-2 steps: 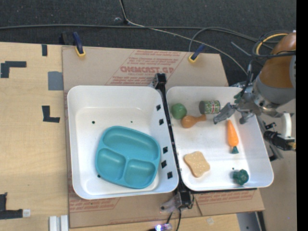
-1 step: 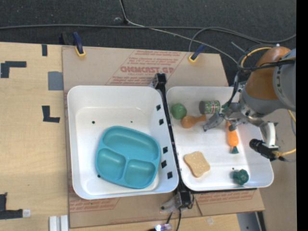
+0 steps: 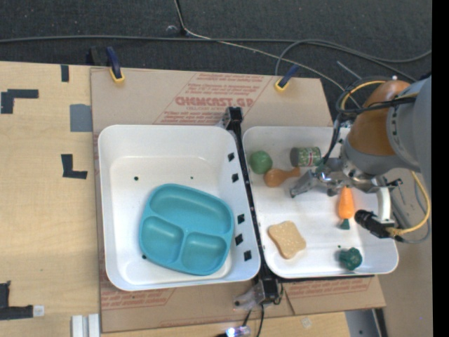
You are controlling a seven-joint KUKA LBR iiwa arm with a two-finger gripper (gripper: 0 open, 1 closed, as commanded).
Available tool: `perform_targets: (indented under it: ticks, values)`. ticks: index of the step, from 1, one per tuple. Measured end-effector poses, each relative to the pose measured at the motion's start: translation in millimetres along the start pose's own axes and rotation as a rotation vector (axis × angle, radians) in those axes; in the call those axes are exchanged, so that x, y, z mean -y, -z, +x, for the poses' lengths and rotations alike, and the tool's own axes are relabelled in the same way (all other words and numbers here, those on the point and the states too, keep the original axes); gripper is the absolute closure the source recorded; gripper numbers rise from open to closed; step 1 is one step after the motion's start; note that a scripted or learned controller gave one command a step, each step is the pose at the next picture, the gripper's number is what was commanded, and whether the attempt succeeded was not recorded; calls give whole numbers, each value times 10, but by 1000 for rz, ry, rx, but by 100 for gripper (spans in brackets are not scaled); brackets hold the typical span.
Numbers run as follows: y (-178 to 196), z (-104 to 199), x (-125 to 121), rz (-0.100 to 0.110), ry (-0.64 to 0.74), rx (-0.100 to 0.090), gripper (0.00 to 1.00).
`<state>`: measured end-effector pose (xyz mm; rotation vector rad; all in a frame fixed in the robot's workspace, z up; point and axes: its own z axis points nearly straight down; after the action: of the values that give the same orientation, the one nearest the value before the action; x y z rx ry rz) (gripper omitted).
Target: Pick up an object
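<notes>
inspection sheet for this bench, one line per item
surface: cardboard sheet on a wooden bench, held by two clamps at its far edge, bearing the left bin and the right bin
job's things: in the right bin, green ball, can on its side, bread slice, carrot, dark green piece, orange-brown piece
clutter: blue divided tray in the left bin
grippers: gripper low over the right bin beside the orange-brown piece, holding nothing visible
cables: black cables across the dark floor; yellow cable on the arm
surroundings: black tape marks on the bench
</notes>
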<state>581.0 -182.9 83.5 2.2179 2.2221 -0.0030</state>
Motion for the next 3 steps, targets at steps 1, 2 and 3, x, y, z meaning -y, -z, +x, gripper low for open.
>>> perform_targets:
  ticks: [1, 2, 3]
  values:
    - [130, -2, -13, -4, 1, 1, 100]
    - [572, -27, -78, -2, 0, -3, 100]
    - [1211, -38, -89, -5, 0, -1, 100]
